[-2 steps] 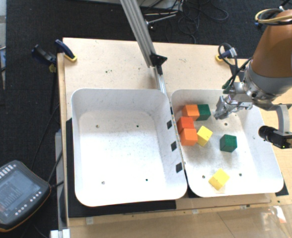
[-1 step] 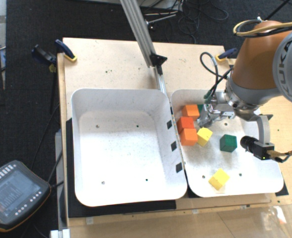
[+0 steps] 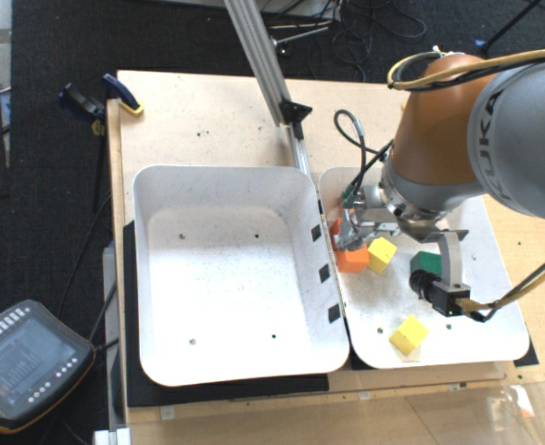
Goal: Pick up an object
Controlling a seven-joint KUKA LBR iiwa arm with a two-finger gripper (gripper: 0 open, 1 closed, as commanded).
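Four little blocks sit in the right bin [image 3: 495,341], an orange one [image 3: 352,261] touching a yellow one [image 3: 381,255], a green one [image 3: 426,263] nearby, another yellow [image 3: 408,335] lower down, with the gripper [image 3: 348,235] over the orange, grip state honestly unclear.

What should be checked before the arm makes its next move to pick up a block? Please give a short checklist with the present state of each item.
1. Gripper is over the right bin, where the blocks lie: ok.
2. Gripper is close to a target, the orange block, just below it in the view: ok.
3. A block is between the fingers: cannot tell, the wrist hides them.
4. Target stands apart from its neighbours: not ok, a yellow block sits right beside the orange one.
5. Other blocks are out of the way: ok, the second yellow block and the green block lie apart.
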